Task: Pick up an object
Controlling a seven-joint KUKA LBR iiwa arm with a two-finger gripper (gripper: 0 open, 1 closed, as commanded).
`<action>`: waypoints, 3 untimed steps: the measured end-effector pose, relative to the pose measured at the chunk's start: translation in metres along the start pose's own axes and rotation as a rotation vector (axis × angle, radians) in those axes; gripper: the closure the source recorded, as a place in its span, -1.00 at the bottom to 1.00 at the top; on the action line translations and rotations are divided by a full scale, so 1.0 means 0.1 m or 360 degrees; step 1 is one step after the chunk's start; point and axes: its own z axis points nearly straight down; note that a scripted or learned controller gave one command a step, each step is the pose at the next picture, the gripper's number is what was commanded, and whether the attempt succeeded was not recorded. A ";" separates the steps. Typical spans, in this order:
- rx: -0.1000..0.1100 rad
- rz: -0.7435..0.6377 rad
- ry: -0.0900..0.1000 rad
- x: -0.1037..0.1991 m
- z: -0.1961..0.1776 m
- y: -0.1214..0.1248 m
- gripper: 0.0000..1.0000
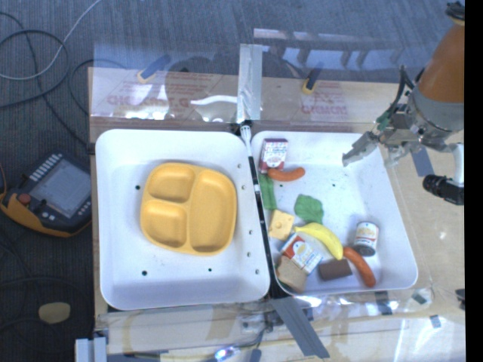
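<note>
Approach is the step in hand: the grey arm with its orange band reaches in from the right, and its two-finger gripper (370,145) hangs over the upper right part of the right-hand shallow white bin (392,210), apart from everything in it. Whether the jaws are spread or pressed together I cannot tell; nothing shows between them, so nothing is held.

Candidates for picking lie in that bin, mostly toward its left and lower parts: a small red-and-white carton (274,154) near the top, an orange sausage-shaped toy (286,174) just below it, a green leaf-shaped piece (309,207), a yellow cheese wedge (281,224), a yellow banana (321,236), a small brown-lidded jar (366,237) and an orange carrot-like stick (361,267).

Left-hand white bin (113,225) on the bench bears a yellow divided plastic plate (189,207).

Next, I judge, the gripper must settle on one target, travel over it and descend; the jar and the sausage stand freer than the crowded cluster around the banana.
</note>
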 end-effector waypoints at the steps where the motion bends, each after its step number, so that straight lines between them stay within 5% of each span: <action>1: 0.0003 0.0051 0.0000 0.08 0.99 -0.56 -1.00; 2: -0.0031 0.0169 -0.0012 0.53 1.43 -1.02 -1.00; 3: -0.0031 0.0167 -0.0007 0.54 1.34 -1.01 1.00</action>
